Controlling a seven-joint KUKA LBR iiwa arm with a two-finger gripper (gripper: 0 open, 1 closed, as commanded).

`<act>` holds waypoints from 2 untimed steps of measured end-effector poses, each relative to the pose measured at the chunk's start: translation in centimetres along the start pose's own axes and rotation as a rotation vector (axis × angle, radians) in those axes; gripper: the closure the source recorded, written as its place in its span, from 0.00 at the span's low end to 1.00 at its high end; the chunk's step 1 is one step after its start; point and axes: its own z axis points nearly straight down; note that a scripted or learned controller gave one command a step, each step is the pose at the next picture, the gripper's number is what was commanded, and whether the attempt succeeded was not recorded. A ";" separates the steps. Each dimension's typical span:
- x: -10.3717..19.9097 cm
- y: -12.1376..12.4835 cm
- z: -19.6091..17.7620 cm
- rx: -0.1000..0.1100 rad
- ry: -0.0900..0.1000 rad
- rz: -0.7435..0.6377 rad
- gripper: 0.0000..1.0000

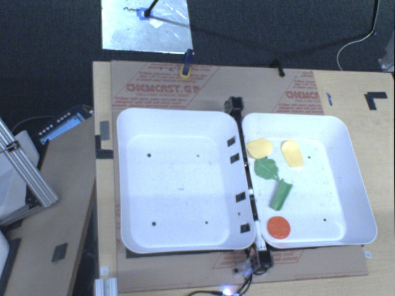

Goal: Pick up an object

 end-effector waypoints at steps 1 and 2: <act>-7.7 0.8 2.9 0.005 -0.003 0.012 1.00; -5.7 7.7 8.2 0.005 0.000 0.000 1.00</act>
